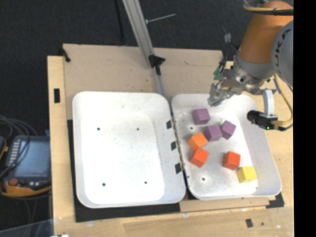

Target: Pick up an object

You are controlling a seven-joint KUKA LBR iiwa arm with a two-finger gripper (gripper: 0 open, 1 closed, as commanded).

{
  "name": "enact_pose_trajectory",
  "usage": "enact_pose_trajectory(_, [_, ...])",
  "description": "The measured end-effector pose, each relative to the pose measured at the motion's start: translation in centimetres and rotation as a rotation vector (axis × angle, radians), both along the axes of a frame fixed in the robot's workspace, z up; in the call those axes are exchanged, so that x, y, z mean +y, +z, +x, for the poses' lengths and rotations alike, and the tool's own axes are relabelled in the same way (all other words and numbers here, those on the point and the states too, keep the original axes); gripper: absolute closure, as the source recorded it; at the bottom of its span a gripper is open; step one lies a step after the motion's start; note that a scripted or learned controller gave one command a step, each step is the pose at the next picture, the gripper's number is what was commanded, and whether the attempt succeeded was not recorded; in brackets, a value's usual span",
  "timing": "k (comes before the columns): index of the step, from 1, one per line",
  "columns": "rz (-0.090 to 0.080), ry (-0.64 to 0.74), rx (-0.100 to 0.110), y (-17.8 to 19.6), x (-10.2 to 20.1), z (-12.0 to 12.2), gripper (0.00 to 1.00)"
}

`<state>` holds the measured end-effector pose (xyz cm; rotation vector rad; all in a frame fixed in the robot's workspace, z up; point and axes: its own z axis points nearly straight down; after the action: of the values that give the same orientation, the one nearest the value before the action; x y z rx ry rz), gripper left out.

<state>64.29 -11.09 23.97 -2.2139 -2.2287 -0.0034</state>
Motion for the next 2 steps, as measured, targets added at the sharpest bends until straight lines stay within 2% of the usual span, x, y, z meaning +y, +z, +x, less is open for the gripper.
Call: enact_pose_trajectory(2, [0.001,0.001,0.002,1.7,10.5,-1.8,1.0])
